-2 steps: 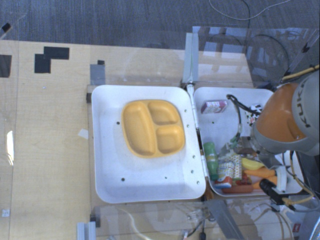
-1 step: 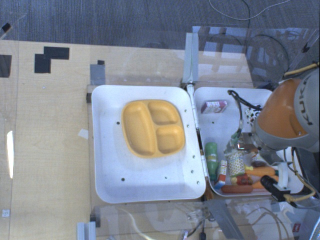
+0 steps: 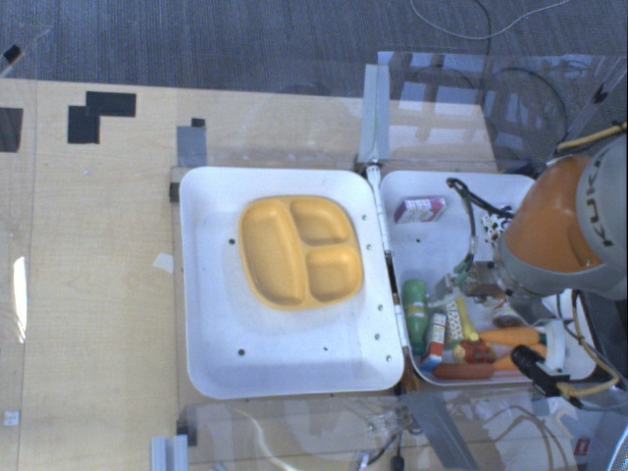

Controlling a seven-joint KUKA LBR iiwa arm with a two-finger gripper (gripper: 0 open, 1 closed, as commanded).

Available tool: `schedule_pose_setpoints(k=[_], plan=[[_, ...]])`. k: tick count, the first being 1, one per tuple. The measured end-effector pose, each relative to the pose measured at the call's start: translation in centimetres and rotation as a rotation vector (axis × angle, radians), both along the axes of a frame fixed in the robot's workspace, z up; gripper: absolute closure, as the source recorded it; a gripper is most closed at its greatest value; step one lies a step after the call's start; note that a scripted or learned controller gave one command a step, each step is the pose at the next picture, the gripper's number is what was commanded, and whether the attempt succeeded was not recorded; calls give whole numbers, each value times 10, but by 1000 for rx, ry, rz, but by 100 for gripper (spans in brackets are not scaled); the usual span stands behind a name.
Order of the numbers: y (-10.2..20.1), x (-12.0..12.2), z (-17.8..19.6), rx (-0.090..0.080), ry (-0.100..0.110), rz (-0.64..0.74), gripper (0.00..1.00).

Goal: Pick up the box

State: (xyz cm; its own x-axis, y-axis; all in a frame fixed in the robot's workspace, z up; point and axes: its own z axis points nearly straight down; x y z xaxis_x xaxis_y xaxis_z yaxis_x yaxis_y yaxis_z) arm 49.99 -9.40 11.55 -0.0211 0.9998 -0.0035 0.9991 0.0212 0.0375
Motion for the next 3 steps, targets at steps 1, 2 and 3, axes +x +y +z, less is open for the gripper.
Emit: schedule_pose_setpoints(k=[1, 2, 3], plan=[[-31, 50, -21, 7, 34, -269, 0], [-30, 52, -10, 7, 31, -261, 100], [-36, 23, 42, 7, 32, -211, 100]])
